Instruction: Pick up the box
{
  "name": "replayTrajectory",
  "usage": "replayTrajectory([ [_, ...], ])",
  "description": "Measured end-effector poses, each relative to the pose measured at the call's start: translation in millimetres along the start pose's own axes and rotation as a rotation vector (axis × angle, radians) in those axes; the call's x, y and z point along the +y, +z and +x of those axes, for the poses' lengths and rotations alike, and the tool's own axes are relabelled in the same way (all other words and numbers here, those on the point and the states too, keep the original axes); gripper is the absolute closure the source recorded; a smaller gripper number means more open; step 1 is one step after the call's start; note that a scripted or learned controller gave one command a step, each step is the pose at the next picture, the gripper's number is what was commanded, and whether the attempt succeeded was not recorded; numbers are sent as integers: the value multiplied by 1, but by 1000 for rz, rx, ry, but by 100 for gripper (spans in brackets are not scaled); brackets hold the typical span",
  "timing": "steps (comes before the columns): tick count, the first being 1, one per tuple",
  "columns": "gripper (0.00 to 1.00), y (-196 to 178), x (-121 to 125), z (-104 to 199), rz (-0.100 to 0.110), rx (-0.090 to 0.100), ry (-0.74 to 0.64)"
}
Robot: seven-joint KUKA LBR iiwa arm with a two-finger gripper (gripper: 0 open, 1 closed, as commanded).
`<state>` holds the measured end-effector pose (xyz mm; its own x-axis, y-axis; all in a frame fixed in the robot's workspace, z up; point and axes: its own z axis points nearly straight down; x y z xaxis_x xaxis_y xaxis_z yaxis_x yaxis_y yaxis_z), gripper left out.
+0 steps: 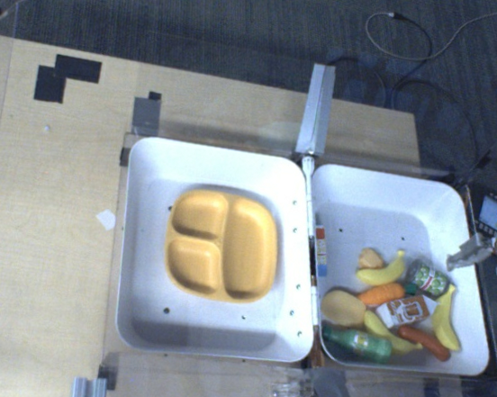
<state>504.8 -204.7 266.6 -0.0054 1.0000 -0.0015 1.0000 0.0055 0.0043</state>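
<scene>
Box (407,309) is a small flat carton, white with orange-brown print on top, lying tilted in the toy food pile in the right bin (384,202). It's wedged in pretty tight: an orange carrot (383,294) touches its upper left, a green can (427,280) sits just above it, a red pepper-looking thing (425,341) runs along its lower edge, and a yellow banana (446,321) curves down its right side. Another banana (382,271), a tan potato (344,307) and a green bottle (356,343) fill the rest of that corner.

Gripper (473,253) is over at the right rim of the same bin, up and to the right of the box and well apart from it, nothing between the fingers as far as I can see. Honestly can't tell whether it's spread or closed, too small and blurry.

Left bin (145,225) has a yellow divided tray (223,243) sitting in the middle.
</scene>
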Motion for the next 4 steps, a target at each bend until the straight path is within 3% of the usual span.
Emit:
replayTrajectory([
  [1,0,144,20,18,3,1,89],
  [2,0,176,-13,34,-12,-1,44],
  [3,0,178,66,37,-8,1,286],
  [4,0,179,116,111,-6,3,315],
])
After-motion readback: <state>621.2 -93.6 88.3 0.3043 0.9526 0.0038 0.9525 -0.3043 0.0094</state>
